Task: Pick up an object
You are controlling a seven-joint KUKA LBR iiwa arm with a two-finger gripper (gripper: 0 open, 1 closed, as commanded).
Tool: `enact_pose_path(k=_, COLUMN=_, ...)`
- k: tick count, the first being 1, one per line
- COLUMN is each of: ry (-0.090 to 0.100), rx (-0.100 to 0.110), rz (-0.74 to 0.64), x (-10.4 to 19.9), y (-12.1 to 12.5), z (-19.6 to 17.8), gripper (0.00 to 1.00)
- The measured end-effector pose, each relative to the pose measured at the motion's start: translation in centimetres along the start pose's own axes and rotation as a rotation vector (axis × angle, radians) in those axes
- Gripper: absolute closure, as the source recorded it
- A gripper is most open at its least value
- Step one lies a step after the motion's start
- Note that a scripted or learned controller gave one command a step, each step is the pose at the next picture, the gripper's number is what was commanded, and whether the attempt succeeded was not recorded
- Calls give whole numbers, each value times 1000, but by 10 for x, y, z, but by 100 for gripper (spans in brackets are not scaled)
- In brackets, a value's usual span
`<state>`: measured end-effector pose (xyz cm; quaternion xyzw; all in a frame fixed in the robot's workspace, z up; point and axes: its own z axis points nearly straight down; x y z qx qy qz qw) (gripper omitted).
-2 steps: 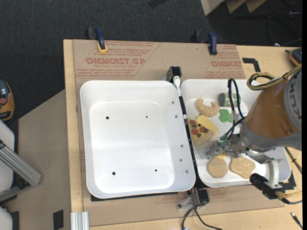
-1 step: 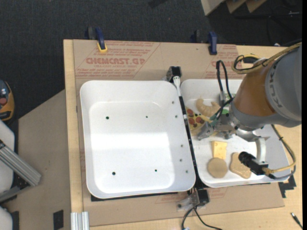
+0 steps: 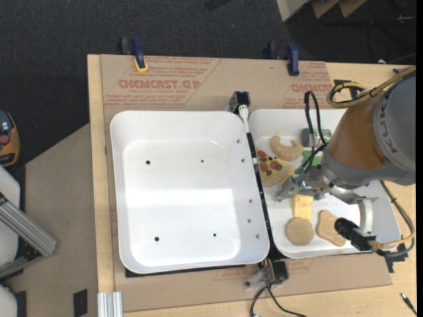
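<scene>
Camera view: gripper [image 3: 295, 189] low beside pizza slice [image 3: 272, 168].

- 2 white bins: left bin [image 3: 132, 177], right bin [image 3: 284, 246]
- 5 food items by the gripper [image 3: 291, 189]: croissant [image 3: 287, 149], pizza slice [image 3: 269, 167], cheese wedge [image 3: 302, 207], round cookie [image 3: 299, 230], bread piece [image 3: 328, 226]
- 2 blue clamps: [image 3: 138, 53], [image 3: 292, 58]

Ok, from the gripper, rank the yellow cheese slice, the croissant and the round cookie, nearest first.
The gripper is in the right bin, left of the arm.
1. Yellow cheese slice, just below it.
2. Croissant, above it toward the bin's far side.
3. Round cookie, farther down, near the front rim; nearly level with the croissant.
</scene>
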<state>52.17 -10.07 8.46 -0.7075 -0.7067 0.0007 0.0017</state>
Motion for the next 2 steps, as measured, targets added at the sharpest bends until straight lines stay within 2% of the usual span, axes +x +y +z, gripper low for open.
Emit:
enact_pose_path(k=1, ry=-1, rx=-3, rz=0, x=0, y=1, z=-10, gripper=100)
enact_pose_path(k=2, ry=-2, rx=-19, rz=-10, x=63, y=64, z=-107, gripper=100)
